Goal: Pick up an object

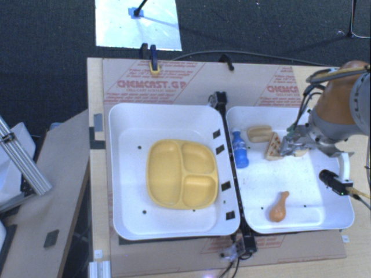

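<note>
The right bin holds a small blue bottle by its left wall, a tan bread roll, a brown waffle-like slice and an orange drumstick near the front. My gripper reaches in from the right and is low at the slice's right edge. The wrist hides the contact with the slice. A pale piece pokes out just right of the gripper.
A yellow divided plate lies in the left bin. The grey arm with its orange band hangs over the right bin's far right corner. A black fitting sits at that bin's right side.
</note>
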Tool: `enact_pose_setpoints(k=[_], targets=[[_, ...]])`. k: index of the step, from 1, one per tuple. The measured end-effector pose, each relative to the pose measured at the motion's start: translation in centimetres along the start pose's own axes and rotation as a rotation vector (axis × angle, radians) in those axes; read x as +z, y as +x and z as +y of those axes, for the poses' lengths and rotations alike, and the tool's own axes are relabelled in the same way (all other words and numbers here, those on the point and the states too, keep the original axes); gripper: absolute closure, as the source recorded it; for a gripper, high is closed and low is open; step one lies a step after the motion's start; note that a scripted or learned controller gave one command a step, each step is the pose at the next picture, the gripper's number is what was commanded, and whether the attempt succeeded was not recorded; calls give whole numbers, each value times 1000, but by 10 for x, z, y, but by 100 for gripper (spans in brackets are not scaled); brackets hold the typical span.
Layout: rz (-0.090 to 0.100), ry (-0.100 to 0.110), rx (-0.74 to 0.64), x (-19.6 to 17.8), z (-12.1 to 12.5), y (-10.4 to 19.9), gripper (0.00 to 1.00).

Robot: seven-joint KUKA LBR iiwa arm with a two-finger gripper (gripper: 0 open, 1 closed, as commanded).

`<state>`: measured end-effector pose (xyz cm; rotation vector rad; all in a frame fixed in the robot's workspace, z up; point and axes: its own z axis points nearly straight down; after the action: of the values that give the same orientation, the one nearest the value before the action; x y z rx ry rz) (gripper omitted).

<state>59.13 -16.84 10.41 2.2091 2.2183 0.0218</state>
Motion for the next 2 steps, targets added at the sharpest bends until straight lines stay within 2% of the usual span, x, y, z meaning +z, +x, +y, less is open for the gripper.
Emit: enact_pose_setpoints(k=[1, 2], targets=[[-4, 12, 1, -51, -7, -3, 100], [-4, 9, 0, -115, -3, -1, 100]])
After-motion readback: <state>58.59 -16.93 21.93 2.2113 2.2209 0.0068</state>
